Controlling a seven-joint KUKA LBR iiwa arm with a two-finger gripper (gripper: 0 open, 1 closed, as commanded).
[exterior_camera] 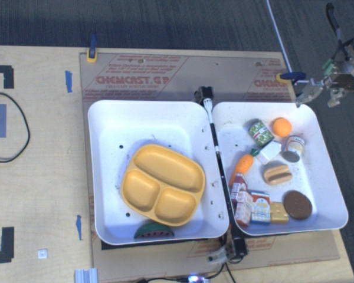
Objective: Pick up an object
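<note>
The right bin (pixel 324 158) holds several small toy foods. Toward its back lie a green can (pixel 260 132), an orange ball (pixel 281 127) and a small jar (pixel 292 147). A white block (pixel 271 152), a carrot (pixel 243 164) and a hot dog bun (pixel 277 174) sit in the middle. Along the front are a red bottle (pixel 238 191), a small carton (pixel 260 209), a yellow block (pixel 279 213) and a brown round cookie (pixel 297 205). In the left bin (pixel 106 128), a yellow divided plate (pixel 162 184) lies tilted, with a watermelon slice (pixel 154 232) at the front wall.
A black strip (pixel 215 152) runs between the two bins. Blue clamps (pixel 289 76) and a yellow-blue clamp (pixel 92 49) pin the cardboard underlay. A metal fixture with wires (pixel 336 81) stands past the right bin's back corner. A black cable (pixel 15 140) loops at far left.
</note>
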